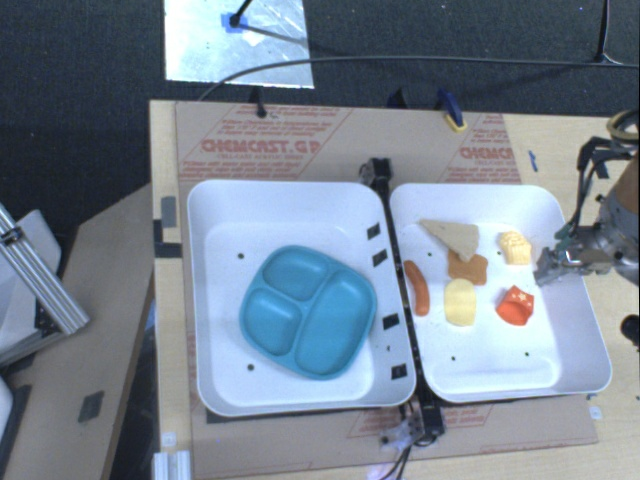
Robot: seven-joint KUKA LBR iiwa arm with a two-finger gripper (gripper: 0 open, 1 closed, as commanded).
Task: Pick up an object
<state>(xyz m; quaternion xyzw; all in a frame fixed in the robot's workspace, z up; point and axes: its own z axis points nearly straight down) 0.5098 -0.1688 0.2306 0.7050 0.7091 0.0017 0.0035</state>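
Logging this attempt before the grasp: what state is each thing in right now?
Gripper: over right bin's right edge, holding nothing.
Blue plate: flat in left bin.
Sausage: lying by the divider.
Red piece: loose, nearest the gripper.
Yellow piece: touching nothing red.

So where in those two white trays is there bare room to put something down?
The right bin has a bare strip along its near side, below the yellow piece and red piece; its far half is crowded. The left bin has margins around the blue plate.
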